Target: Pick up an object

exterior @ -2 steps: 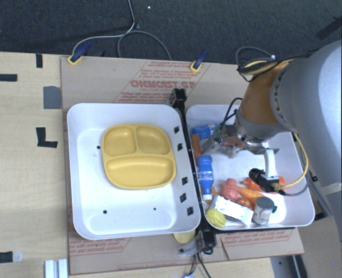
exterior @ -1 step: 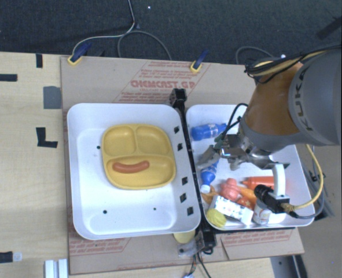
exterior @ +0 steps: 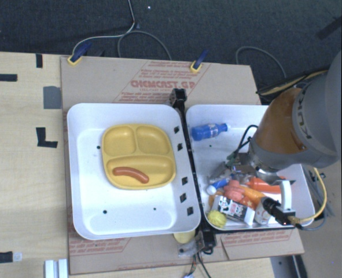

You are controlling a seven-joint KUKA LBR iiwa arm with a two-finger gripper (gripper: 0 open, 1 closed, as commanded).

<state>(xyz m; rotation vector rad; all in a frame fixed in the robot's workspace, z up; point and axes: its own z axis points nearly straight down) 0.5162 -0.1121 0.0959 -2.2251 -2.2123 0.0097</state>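
The right bin holds a blue bottle lying on its side at the back left. A pile lies along its front wall: an orange carrot-like piece, a pink item, a black-and-white carton and a yellow round item. My gripper hangs low over the back edge of this pile, mostly hidden under the grey and orange wrist. Nothing is visibly lifted off the pile.
The left bin carries a yellow divided plate with a sausage in its front compartment. A black divider separates the bins. Cables run around the arm at the right bin's front right corner.
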